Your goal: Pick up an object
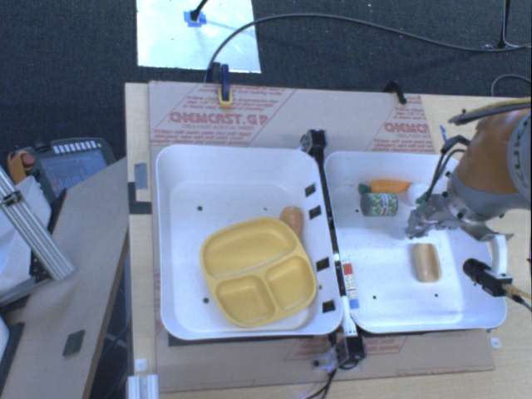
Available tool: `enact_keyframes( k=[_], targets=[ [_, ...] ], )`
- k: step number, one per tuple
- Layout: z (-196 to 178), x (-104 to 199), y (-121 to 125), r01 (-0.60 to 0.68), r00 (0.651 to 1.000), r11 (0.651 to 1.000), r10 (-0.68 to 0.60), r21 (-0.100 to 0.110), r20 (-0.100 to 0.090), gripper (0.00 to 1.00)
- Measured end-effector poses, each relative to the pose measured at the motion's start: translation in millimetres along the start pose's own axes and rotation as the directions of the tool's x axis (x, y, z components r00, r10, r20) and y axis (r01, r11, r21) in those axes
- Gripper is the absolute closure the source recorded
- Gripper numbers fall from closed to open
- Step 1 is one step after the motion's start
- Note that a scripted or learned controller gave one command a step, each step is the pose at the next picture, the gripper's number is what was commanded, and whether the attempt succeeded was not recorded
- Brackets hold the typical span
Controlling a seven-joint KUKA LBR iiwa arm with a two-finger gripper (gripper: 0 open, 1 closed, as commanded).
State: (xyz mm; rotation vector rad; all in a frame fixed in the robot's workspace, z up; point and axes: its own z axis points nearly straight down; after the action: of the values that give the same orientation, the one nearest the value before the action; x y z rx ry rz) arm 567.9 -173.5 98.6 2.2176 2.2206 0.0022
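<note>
A cardboard sheet [291,110] lay under both bins on the desk [137,123], printed in red with "CHEMCAST GP" near its upper left and the same wording again, at a slant, near its upper right.

The left bin [187,169] held a yellow divided tray [258,268] with three compartments, sitting toward the bin's lower right. Nothing showed in its compartments. A tan, rounded object [292,218], possibly a bread roll, stood just beside the tray's upper right corner, close to the bin's right wall.

Along the divider between the bins, a small white label [347,278] carried red and blue marks too small to read.

The right bin [399,310] held three things. A green can [380,204] lay on its side near the upper wall, its label unreadable from this height. Just above it lay an orange, carrot-like piece [389,185], touching or nearly touching the can. Lower and further right lay a tan bun-shaped object [426,262], apart from the other two.

The tool [418,225] hung over the right bin between the can and the bun, just above the bun's upper end. I could not tell whether it was apart or together, and nothing was seen clamped in it. The grey arm with its orange band [492,152] reached in from the right.
</note>
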Motion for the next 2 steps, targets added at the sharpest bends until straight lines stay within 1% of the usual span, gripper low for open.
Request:
enact_keyframes(
  k=[1,2],
  targets=[
    [-59.3,5.9,-4.3,0.003,1.000,1.000,-0.003,-0.004,0.000,1.00],
    [-108.9,1.8,-11.1,0.002,1.000,1.000,-0.002,-0.003,0.001,1.00]
  ],
)
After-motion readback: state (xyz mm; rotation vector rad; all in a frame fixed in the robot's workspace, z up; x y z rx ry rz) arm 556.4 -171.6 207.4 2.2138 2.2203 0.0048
